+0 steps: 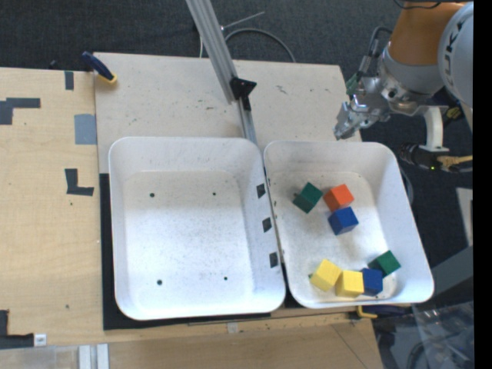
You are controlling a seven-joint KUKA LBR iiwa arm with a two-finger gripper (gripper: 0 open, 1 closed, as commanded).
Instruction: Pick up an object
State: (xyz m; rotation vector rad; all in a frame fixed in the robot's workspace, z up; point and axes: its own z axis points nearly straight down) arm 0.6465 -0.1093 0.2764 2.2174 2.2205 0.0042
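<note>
The right bin holds several small cubes. A green cube, an orange cube and a blue cube sit near its middle. Two yellow cubes, a second blue cube and another green cube lie along its near right corner. My gripper hangs above the bin's far rim, behind the cubes and apart from them, with nothing seen in it.
The left bin stands beside the right one, sharing a middle wall. A slanted metal rail crosses the bench behind the bins. A blue and yellow clamp lies at the far left. A cable loops at the back.
</note>
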